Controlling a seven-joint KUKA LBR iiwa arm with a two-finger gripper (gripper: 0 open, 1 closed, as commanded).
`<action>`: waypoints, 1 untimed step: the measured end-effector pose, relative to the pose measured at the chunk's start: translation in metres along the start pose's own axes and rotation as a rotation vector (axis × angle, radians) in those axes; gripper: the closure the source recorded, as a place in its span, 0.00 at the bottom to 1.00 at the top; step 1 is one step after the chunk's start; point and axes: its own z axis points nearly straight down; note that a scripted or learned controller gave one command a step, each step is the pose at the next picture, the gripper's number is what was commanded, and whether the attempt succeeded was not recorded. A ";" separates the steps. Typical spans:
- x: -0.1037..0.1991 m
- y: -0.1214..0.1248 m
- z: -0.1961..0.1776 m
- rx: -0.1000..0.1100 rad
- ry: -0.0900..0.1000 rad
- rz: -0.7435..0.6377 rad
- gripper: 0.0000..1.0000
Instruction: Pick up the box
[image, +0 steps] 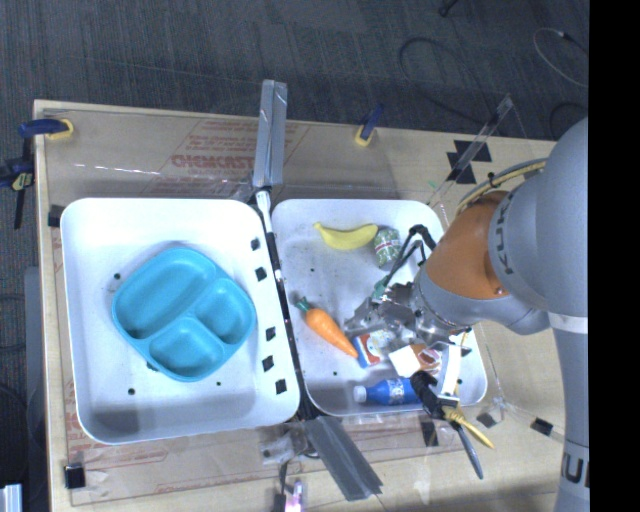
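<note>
A small white and red box (408, 358) lies in the right bin (300, 225), near its front right side. My gripper (375, 322) hangs low over the bin, just up and left of the box and close to it. The arm's orange band (462, 255) and grey wrist cover the bin's right part. Part of the box is hidden under the gripper body, and I cannot tell whether the gripper touches it.
The right bin also holds an orange carrot (330, 332) left of the gripper, a yellow banana (347, 236) and a green can (387, 246) at the back, and a blue bottle (392, 393) at the front. A blue divided tray (182, 312) lies in the left bin (90, 230).
</note>
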 end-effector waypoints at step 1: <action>-0.002 0.001 -0.010 -0.002 -0.003 -0.003 1.00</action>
